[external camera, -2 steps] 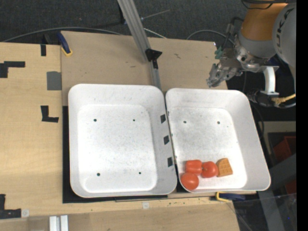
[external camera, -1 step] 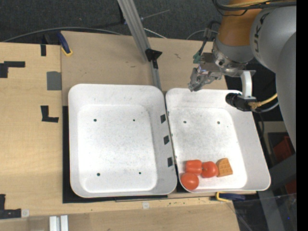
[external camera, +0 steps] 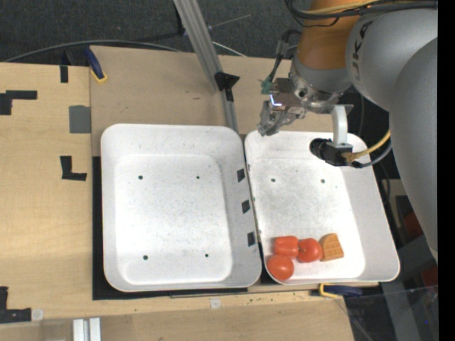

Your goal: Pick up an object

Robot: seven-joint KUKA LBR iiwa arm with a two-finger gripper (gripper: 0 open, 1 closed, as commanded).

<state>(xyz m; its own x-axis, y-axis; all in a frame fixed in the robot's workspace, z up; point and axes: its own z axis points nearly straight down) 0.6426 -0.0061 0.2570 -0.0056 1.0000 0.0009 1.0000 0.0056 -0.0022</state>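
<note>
**Gripper over the far corner of the arm-side bin; the pickable pieces lie along its near wall**

Take the shallow white plastic bin on the arm's side [external camera: 355,190] as your reference. The grey two-finger gripper [external camera: 269,125] hangs over that bin's far corner, the one next to the second shallow white bin [external camera: 114,190], close above the rim. From this angle you cannot tell whether it is open or closed. The grey arm with its orange band [external camera: 334,6] leans in from beyond the bin's far wall.

Everything you could pick sits at the opposite end of the bin, huddled by its near wall and well apart from the gripper. There are three small red rounded pieces:
- The first red piece [external camera: 286,245] lies a little in from the wall.
- The second red piece [external camera: 308,250] touches the first on the side away from the second bin.
- The third red piece [external camera: 280,266] lies just beside the first, closer to the near wall and to the corner shared with the second bin.

A small orange ridged block [external camera: 331,246] touches the second red piece on its outer side.

Along the seam between the bin and the second bin you can see three small black clips [external camera: 245,205]. A grey metal rail [external camera: 202,41] slants down from beyond the far wall and ends just beside the gripper. Both bins rest on the pale wooden bench top [external camera: 43,190].
</note>
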